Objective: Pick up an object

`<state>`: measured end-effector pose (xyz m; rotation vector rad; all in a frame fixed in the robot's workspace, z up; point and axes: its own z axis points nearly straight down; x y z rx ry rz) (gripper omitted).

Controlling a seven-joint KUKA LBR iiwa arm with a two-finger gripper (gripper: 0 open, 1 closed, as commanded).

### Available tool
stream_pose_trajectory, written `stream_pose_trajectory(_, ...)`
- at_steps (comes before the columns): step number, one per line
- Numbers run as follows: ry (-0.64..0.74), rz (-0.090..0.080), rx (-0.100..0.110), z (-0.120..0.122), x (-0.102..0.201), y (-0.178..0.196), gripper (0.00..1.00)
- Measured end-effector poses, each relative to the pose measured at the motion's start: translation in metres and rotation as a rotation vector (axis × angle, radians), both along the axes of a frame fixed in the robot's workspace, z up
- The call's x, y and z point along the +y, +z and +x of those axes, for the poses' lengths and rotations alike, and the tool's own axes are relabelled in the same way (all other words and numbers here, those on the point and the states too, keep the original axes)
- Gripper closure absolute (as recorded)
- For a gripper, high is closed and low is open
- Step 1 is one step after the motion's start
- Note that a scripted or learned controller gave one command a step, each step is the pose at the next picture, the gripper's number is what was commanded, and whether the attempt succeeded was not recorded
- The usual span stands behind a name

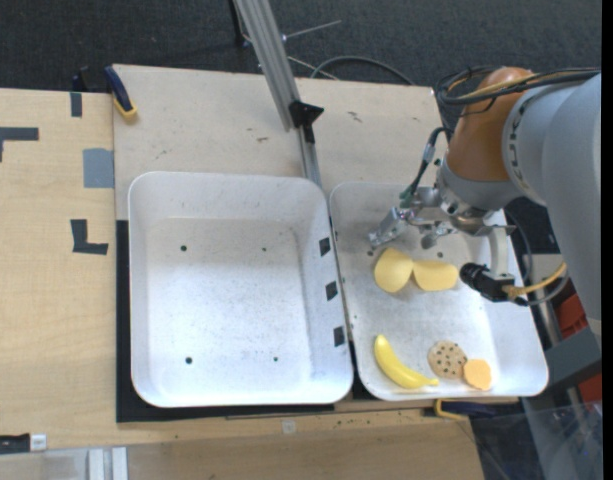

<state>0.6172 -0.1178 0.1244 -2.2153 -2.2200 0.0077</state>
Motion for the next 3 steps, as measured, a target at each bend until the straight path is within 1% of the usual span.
stream_pose_trajectory(1, 0.000, -0.002, -0.005, -0.001, 0.001, -0.038, 0.00)
stream_pose_trajectory(2, 0.001, -0.001, -0.005, 0.000, 0.002, -0.026, 1.00)
stream_pose_trajectory(3, 0.000, -0.001, -0.013, 0.007, 0.001, 0.036, 1.00)
